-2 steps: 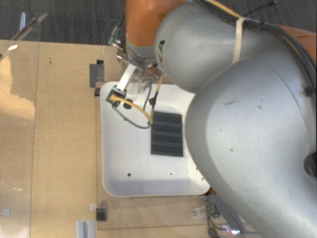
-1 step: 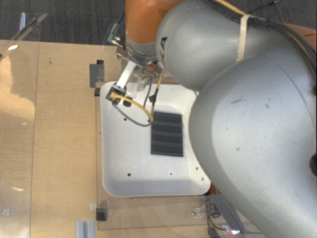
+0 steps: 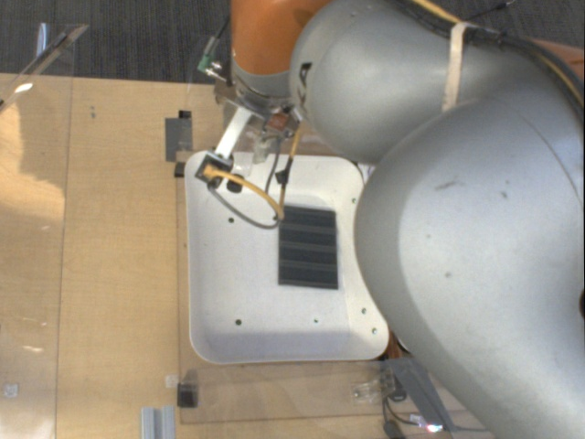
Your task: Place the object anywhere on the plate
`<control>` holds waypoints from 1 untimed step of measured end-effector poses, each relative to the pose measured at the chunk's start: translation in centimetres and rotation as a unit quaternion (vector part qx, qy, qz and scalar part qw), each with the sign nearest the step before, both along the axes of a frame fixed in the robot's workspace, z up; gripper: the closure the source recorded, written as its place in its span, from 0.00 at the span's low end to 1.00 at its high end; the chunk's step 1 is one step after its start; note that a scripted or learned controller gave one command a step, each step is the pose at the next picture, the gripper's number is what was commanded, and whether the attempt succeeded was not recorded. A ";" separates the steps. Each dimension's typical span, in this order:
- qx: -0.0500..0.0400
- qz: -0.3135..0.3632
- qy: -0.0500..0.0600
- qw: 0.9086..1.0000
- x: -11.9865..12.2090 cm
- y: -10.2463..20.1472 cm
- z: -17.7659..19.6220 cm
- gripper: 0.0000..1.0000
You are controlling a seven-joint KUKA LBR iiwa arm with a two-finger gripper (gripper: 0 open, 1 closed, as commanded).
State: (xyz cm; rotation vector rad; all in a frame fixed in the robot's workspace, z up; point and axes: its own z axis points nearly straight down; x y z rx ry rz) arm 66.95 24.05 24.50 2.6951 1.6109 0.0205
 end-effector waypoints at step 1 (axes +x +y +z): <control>-0.001 0.014 0.004 1.000 -4.9 -0.5 -14.9 1.00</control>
